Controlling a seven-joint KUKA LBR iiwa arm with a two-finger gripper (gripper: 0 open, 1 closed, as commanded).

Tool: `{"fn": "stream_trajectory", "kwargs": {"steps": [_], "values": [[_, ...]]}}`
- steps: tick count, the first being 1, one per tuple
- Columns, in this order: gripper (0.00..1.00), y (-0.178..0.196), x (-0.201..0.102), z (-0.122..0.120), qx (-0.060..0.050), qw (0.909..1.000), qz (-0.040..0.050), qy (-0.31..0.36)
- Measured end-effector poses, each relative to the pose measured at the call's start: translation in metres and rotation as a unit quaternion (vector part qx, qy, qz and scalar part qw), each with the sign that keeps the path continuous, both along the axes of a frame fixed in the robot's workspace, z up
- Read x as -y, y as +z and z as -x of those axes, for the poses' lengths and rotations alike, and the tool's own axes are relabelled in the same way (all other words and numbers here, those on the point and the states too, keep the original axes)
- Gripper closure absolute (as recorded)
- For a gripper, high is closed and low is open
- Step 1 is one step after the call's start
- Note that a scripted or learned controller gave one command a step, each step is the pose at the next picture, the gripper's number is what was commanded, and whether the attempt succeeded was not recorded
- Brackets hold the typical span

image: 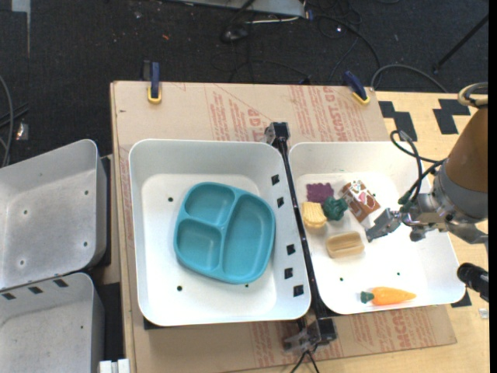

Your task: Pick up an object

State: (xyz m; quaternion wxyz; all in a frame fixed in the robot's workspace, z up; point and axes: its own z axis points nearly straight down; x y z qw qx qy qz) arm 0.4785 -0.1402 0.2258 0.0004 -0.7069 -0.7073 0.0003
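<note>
Reaching in from the right, the grey arm (pixel 466 179) with its orange band hangs over the right bin (pixel 435 282), and its gripper (pixel 384 225) sits low near the middle of that bin; whether it is spread or pressed together I cannot tell, and nothing is seen caught in it. Just left of the gripper lies a tan bread-like piece (pixel 345 245), near but apart from it. Above that, a brown and white block (pixel 362 199) lies tilted, with a small dark green piece (pixel 335 208) beside it, a purple piece (pixel 318 191) further left, and a pale yellow piece (pixel 314 215) close to the divider between the bins. An orange carrot (pixel 387 294) lies alone near the bin's front wall. The left bin (pixel 147 231) holds a teal divided plate (pixel 225 232) with three compartments.
</note>
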Motion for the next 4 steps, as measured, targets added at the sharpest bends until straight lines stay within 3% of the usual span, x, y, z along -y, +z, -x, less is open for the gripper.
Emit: {"fn": "stream_trajectory", "kwargs": {"steps": [2, 3, 4], "values": [[0.0, -0.113, -0.009, -0.007, -0.003, 1.0, -0.001, -0.001], [0.0, -0.135, -0.009, -0.006, -0.001, 1.0, -0.0007, -0.001], [1.0, -0.124, -0.009, -0.007, 0.0, 1.0, -0.0006, -0.002]]}}
